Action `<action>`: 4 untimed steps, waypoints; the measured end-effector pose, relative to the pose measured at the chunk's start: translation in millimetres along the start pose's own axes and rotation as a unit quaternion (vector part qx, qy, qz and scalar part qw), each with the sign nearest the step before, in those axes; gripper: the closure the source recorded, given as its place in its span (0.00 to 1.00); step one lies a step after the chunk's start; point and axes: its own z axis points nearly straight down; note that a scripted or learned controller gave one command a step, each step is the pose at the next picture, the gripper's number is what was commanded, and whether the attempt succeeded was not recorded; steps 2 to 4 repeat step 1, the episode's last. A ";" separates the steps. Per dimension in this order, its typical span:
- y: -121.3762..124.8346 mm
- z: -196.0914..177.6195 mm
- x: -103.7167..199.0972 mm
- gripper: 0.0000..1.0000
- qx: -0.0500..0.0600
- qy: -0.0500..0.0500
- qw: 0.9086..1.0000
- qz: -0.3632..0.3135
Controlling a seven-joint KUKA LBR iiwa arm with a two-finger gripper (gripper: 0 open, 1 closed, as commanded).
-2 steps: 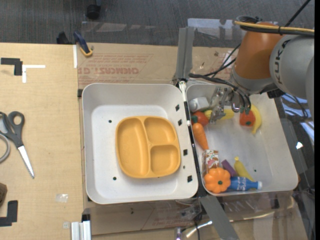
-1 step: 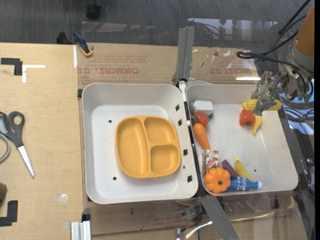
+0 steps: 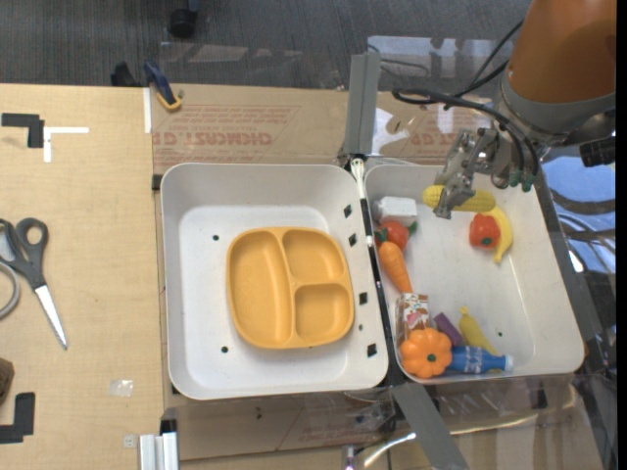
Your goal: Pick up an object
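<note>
A pale wooden bench top (image 3: pixel 78 292) fills the left side, with a pair of scissors (image 3: pixel 34 272) lying on it near the edge. Behind the bins lies a flat sheet of brown cardboard (image 3: pixel 245 130) (its printing reads reversed). Beyond that, dark grey carpet (image 3: pixel 255 18) covers the floor.

- Shallow white plastic bins (image 3: pixel 186 292): smooth, faintly glossy.
- Yellow divided plastic tray (image 3: pixel 290 287): smooth, matt.
- Pale wooden counter (image 3: pixel 78 292): matt grain.
- Grey-handled scissors (image 3: pixel 39 282): shiny metal blades.
</note>
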 end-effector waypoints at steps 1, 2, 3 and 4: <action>-37.8 -1.8 -56.0 1.00 0.000 0.000 0.991 -0.137; -37.8 -1.8 -56.0 1.00 0.000 0.000 0.991 -0.137; -37.8 -1.8 -56.0 1.00 0.000 0.000 0.991 -0.137; -37.8 -1.8 -56.0 1.00 0.000 0.000 0.991 -0.137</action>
